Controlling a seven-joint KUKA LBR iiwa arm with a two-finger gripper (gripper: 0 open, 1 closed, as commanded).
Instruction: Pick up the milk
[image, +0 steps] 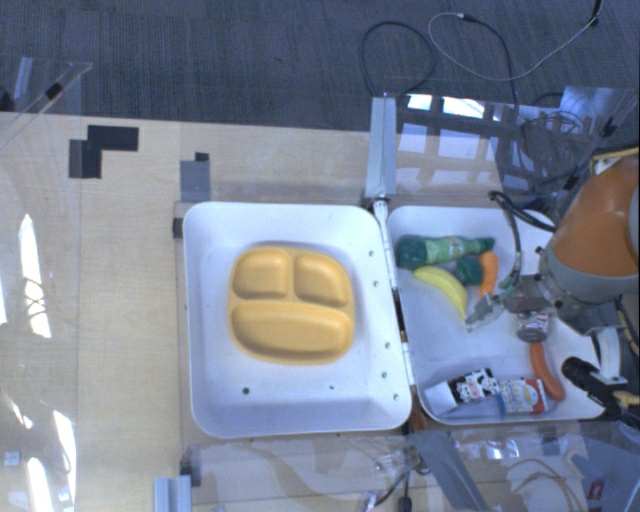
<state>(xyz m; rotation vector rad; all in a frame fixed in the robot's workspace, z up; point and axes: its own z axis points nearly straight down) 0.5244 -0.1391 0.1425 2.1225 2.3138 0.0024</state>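
Milk carton (473, 386) lying flat at the near edge of the right bin (432, 330), untouched.
Gripper (492, 306) hovering mid-bin, up from the milk and well apart from it; fingers are standing apart with nothing between them. Banana (444, 286), green bottle (441, 249) and carrot (487, 271) are sitting just left of the gripper at the far side. Blue-labelled bottle (519, 396) is touching the milk's right end. Yellow divided tray (291, 303) is sitting in the left bin (210, 330).

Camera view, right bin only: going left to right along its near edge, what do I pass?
Milk carton → water bottle → sausage.
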